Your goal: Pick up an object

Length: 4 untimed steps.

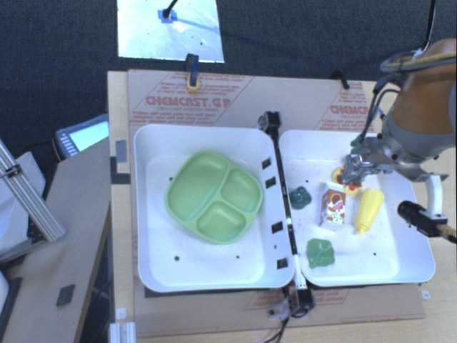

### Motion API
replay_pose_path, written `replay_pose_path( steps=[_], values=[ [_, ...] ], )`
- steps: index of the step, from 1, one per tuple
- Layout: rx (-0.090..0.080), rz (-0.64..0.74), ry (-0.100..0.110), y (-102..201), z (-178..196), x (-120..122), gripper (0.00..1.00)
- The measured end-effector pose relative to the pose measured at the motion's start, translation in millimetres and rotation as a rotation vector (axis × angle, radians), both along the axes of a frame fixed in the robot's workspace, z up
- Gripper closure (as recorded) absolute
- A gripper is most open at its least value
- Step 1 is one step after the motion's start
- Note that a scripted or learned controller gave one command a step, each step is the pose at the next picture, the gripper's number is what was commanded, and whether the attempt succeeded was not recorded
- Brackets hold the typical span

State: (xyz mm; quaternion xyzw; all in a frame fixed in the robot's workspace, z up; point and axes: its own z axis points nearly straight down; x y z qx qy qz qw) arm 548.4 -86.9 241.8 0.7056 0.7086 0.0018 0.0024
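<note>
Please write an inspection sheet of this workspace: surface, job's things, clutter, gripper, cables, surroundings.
Surface: two shallow white bins side by side, left bin and right bin, on a cardboard sheet.
Job's things: in the right bin, a yellow plastic corn cob, a small white and red carton, a dark green lump, a light green leafy piece, a small yellow and red toy.
Clutter: a light green divided plate in the left bin.
Gripper: the gripper is over the small toy; hold not confirmed.
Cables: black cables along the arm.
Surroundings: a shiny metal sheet, dark carpet.
</note>
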Motion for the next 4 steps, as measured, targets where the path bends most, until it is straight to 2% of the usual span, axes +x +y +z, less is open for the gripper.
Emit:
replay_pose_path(
  steps=[1,2,3,4],
  values=[
    [0.002,0.005,0.002,51.3,7.9,21.7,1.0],
    [0.002,0.005,0.003,102.9,-7.0,46.1,1.0],
    [0.002,0.004,0.004,146.8,-12.8,57.4,1.0],
    [0.003,0.005,0.002,193.1,-21.6,85.8,1.0]
  ],
)
